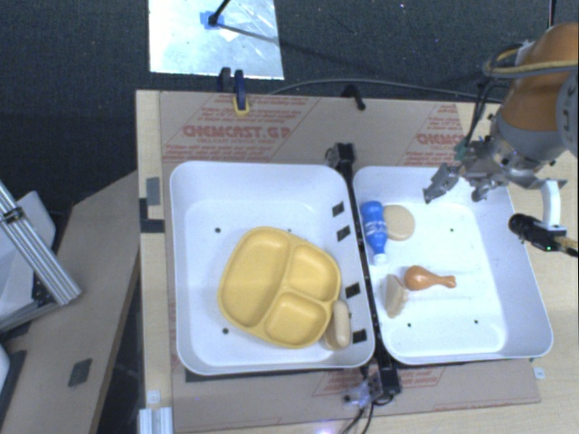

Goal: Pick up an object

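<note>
In the right bin [507, 333] we see four small things gathered toward its left wall: a blue bottle [373, 226] lying beside the divider, a round tan disc [398, 222] touching its right side, an orange drumstick-shaped piece [427, 279] below them, and a pale beige lump [394, 295] just beside the drumstick's fat end. None of them is lifted; all rest on the bin floor. The right half of this bin's floor lies bare, giving wide room there.

The gripper [445, 184] hangs over the bin's upper edge, above and to the right of the disc, apart from every object. Its fingers appear spread with nothing between them.

In the left bin [194, 242] a yellow divided tray [276, 287] sits low and central, a beige roll [339, 325] touching its lower right corner near the bin wall.
</note>
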Available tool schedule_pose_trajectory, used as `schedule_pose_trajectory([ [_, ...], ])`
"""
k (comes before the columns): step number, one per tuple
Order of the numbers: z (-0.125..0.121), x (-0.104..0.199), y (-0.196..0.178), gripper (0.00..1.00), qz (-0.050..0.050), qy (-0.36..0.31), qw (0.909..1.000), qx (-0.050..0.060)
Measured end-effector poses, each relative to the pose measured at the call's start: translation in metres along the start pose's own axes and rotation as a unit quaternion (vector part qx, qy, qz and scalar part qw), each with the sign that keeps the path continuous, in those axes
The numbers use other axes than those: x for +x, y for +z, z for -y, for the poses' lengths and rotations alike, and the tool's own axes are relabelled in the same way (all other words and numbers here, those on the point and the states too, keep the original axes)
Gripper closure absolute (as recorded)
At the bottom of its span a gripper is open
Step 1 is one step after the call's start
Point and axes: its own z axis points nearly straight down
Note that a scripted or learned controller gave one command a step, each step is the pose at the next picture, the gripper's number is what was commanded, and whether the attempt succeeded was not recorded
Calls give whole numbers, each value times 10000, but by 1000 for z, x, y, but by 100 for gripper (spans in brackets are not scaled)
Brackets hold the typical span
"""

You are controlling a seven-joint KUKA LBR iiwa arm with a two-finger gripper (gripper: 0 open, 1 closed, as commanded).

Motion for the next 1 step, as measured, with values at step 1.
schedule_pose_trajectory([
  [1,-3,0,-6,0,10,-10,10000,-56],
])
